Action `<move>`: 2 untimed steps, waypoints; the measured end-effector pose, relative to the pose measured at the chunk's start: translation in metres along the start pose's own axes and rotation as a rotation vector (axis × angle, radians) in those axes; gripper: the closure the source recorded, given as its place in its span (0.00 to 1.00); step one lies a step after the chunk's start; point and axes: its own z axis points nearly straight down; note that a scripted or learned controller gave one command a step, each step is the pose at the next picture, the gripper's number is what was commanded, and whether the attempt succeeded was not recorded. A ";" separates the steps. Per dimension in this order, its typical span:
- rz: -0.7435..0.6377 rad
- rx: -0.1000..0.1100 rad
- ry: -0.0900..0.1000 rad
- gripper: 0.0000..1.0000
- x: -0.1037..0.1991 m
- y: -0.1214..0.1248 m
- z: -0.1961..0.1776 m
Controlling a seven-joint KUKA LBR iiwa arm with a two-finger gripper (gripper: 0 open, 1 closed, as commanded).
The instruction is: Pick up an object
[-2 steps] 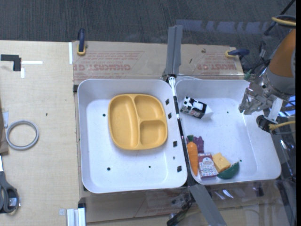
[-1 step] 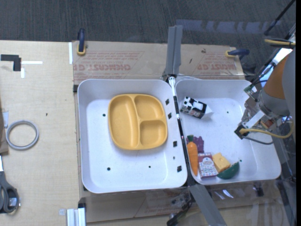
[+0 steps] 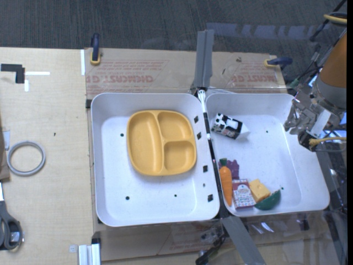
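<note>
The right bin [image 3: 276, 148] holds a black-and-white cow-patterned toy [image 3: 227, 127] near its back left. A group of small things lies along its front left: an orange carrot [image 3: 225, 184], purple grapes [image 3: 232, 167], a red box [image 3: 241, 195], a yellow cheese wedge [image 3: 259, 191] and a green piece [image 3: 270, 202]. My gripper [image 3: 300, 128] hangs at the right bin's right side, above the rim and well apart from all of them. Nothing shows in its grasp.
A yellow divided plate [image 3: 161, 142] lies in the left bin [image 3: 110, 197]. A metal divider [image 3: 205, 131] separates the two bins. On the wooden bench to the left lie a grey tape ring [image 3: 25, 158] and scissors [image 3: 8, 231]. Clamps [image 3: 95, 47] hold the cardboard backing.
</note>
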 end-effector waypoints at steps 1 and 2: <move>-0.103 -0.001 0.001 0.00 0.036 0.042 -0.108; 0.309 0.004 0.000 0.00 0.064 -0.016 0.025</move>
